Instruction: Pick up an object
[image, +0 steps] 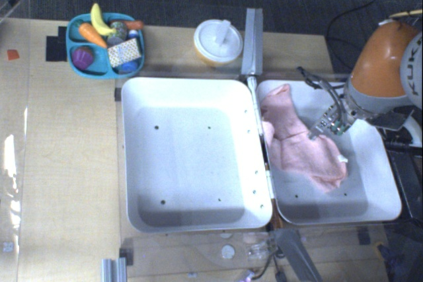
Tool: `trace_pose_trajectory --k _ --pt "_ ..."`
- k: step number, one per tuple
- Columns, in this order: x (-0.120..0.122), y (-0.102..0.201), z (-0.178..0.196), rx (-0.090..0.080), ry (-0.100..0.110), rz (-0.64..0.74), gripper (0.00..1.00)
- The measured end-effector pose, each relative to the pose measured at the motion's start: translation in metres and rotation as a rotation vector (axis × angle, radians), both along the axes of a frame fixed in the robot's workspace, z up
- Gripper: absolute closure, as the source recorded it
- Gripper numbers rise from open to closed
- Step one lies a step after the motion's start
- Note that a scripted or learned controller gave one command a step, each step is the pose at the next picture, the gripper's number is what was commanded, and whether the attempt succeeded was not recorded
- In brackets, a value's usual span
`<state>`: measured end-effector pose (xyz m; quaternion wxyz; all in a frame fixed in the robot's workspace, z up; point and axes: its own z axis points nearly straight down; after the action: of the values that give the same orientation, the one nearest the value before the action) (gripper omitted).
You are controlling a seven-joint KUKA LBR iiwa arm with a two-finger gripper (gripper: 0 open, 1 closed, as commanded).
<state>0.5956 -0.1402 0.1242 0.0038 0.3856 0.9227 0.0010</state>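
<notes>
1. The pink cloth (301, 142) lies crumpled in the right bin (383, 205).
2. The gripper (324, 127) hovers at the cloth's right edge; finger state I cannot tell.
3. Approach step, I'd judge; next, descend and pinch a fold.

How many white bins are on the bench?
2. The left bin sits mid-bench; the right bin lies beside it, holding a pink cloth.

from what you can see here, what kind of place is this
Probably a robotics lab test bench: two white bins side by side, a KUKA arm's gripper above a pink cloth, and a blue tray of toy food.
</notes>
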Motion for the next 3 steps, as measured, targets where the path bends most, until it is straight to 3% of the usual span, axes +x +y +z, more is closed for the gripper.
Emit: trace_pose_trajectory --k 1,2,3 --pt "-0.029 0.029 -0.026 0.003 0.001 -0.238 1.0" --pt "0.031 0.066 0.063 -0.001 -0.006 0.104 1.0" --pt "0.056 0.0 0.04 -0.002 0.0 0.224 1.0"
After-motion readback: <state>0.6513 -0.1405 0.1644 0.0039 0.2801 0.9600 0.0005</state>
